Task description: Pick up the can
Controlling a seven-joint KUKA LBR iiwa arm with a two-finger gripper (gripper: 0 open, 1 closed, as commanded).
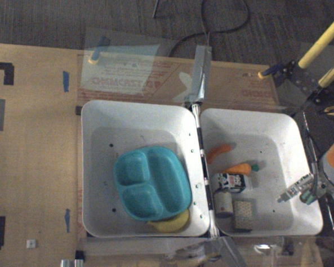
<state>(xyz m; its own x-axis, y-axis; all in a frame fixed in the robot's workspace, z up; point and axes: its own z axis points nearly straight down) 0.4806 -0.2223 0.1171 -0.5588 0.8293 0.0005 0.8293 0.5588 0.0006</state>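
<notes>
claw (pixel 297 191) at right bin's (pixel 269 126) lower right, grip state unclear | can (pixel 223 202) wedged by carton (pixel 232 181), sponge (pixel 242 214) | risk: snagging neighbours

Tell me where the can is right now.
The can lies in the right bin, near its front-left corner against the divider, just below the black-and-white carton and left of the tan block. The claw is at the bin's right side.
</notes>
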